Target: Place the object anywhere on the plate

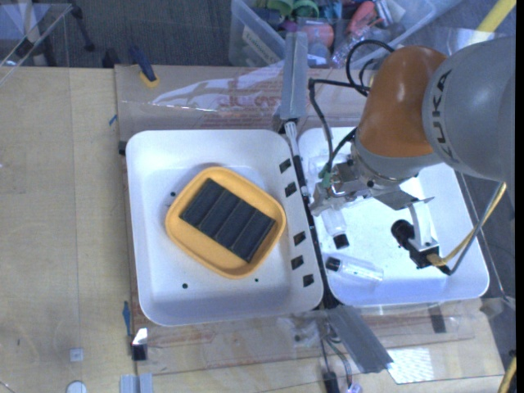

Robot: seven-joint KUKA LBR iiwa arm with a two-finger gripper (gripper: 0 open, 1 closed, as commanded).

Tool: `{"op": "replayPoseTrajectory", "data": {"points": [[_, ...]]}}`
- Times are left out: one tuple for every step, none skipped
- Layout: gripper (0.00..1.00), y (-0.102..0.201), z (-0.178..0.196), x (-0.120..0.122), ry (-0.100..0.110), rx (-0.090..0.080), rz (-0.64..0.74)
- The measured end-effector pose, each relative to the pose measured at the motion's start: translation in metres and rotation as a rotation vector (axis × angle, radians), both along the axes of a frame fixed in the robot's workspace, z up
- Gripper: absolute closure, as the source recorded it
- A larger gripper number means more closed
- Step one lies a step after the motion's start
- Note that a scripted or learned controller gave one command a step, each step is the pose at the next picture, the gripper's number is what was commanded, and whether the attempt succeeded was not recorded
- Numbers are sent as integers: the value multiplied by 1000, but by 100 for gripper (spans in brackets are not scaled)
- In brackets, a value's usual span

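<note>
A: What is seen nearest the camera?

B: A small clear object (354,268), perhaps a plastic tube, is seen lying flat near the front of the right bin (458,289), well apart from the plate.

A: And the plate?

B: A yellow square plate (184,240) with a dark ribbed centre is set in the left bin (155,301).

A: The gripper?

B: The gripper (332,188) is positioned farther back over the right bin's left side, above the object; its opening cannot be told. Beyond, a clear tub of colourful items (327,6) is seen.

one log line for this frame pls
arm: over right bin | gripper: near divider, low | plate: yellow, left bin, dark slab on it | small clear object: right bin floor
</note>
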State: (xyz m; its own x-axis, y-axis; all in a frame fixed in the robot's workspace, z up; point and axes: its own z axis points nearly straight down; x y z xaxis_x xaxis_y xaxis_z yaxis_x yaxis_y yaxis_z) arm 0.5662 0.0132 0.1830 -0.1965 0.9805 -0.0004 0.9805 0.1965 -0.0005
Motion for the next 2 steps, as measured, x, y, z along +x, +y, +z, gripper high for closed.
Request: {"op": "replayPoseTrajectory", "data": {"points": [[100,47,12,3,-1,0,79],[0,47,12,3,-1,0,78]]}}
